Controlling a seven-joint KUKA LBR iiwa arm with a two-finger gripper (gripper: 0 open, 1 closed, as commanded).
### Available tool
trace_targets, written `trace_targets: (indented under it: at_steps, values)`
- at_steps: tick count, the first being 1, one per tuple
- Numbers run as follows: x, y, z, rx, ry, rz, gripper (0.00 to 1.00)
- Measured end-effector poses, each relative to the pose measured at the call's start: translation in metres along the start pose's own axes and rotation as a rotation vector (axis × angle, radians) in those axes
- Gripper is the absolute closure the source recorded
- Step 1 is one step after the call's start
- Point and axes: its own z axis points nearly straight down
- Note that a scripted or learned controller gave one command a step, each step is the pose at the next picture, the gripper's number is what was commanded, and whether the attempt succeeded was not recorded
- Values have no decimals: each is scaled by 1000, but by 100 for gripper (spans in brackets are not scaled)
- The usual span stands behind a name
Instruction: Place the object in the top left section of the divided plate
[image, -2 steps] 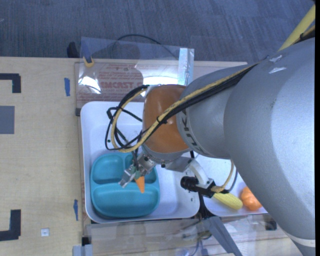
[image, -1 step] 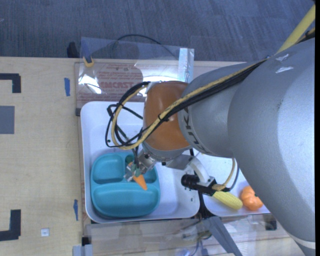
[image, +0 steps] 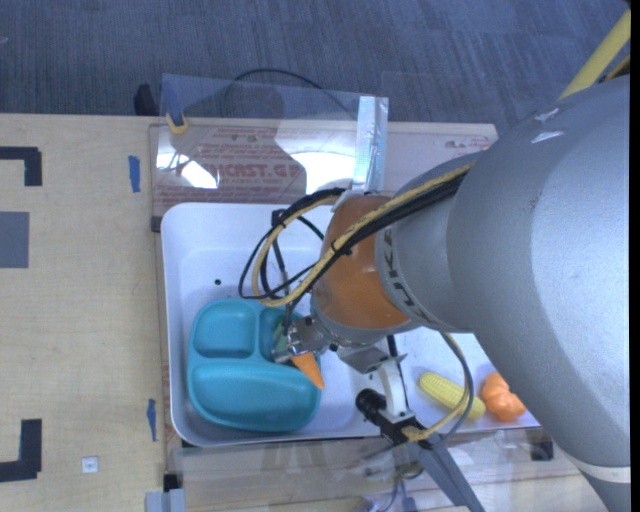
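Now the gripper (image: 297, 345) hangs over the turquoise divided plastic plate (image: 240, 395), at its far-right section; an orange carrot-shaped toy (image: 311, 370) pokes out beneath, though whether it's actually gripped I cannot tell. The far-left section (image: 224, 328) lies just left.

One teal divided plate (image: 245, 375) — three sections visible. One orange carrot-shaped toy (image: 311, 369) at plate's right edge. One yellow corn cob (image: 445, 391), one orange lumpy toy (image: 499, 396) just beside it. One white bin (image: 200, 250) in clear view; 2nd mostly hidden under arm. One grey arm (image: 520, 240) w/ one orange band (image: 365, 270). Approx. three cables — yellow and black.
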Motion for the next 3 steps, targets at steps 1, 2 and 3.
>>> trace_targets:
  at_steps: [1,2,3]
  values:
    - [-57,16,-10,38,-7,10,100]
    - [-53,-19,-13,38,-10,-76,100]
    - [-54,-17,-15,33,-11,-74,0]
